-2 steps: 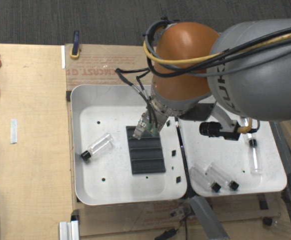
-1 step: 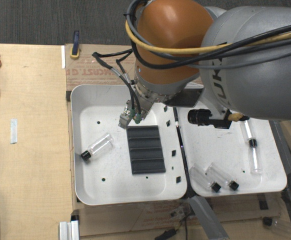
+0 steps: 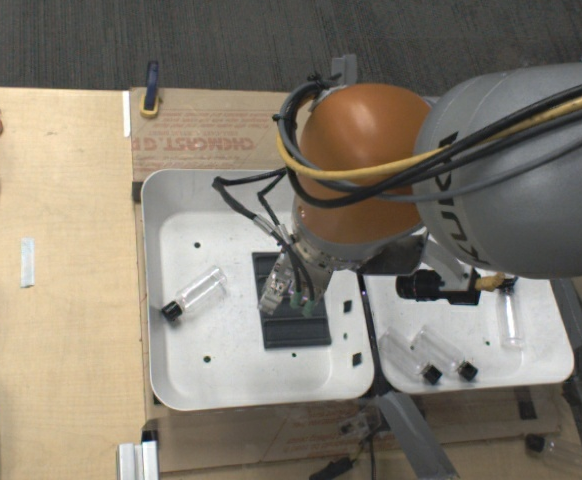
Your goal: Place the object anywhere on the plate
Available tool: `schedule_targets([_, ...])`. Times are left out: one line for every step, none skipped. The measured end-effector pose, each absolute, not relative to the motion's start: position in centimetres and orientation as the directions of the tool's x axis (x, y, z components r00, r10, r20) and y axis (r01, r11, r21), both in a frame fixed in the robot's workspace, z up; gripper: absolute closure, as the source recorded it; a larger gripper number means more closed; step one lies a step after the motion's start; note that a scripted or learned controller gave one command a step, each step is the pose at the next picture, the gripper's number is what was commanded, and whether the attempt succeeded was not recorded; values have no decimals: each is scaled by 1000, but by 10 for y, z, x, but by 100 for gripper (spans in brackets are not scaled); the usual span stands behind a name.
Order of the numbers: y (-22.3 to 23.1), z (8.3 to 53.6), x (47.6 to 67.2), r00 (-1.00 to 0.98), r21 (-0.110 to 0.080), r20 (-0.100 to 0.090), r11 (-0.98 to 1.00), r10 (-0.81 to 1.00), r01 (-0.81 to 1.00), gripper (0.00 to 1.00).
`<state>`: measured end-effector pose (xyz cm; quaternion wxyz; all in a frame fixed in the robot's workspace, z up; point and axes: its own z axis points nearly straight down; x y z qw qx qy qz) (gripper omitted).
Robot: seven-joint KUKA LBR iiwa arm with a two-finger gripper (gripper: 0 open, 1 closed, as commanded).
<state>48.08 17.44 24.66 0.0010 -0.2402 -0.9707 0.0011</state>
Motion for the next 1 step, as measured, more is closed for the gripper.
schedule_targets([156, 273, 515, -853, -1, -1, 853, 521, 521, 100])
